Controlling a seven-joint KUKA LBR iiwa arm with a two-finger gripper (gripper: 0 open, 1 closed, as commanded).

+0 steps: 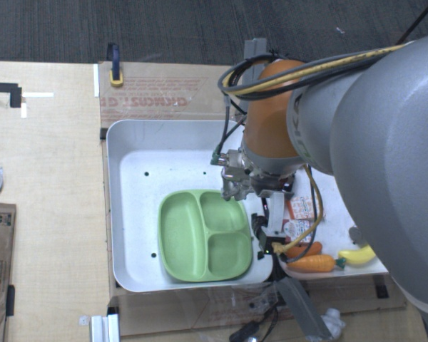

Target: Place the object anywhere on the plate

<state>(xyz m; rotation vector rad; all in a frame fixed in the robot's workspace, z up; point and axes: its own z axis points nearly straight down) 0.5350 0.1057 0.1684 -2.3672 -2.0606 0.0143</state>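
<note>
Plate [200, 242], green and divided, has the gripper [233, 184] over its far right rim; its grip I cannot tell. Best to release further in, over a compartment.

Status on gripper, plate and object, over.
Gripper over upper right rim of green plate, hold unconfirmed. Carrot and banana lie in right bin, off plate.

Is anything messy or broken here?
Nothing stands out. The plate lies flat and whole in the left bin. The carrot and banana lie side by side in the right bin. The claw is by the plate's far right edge.
</note>
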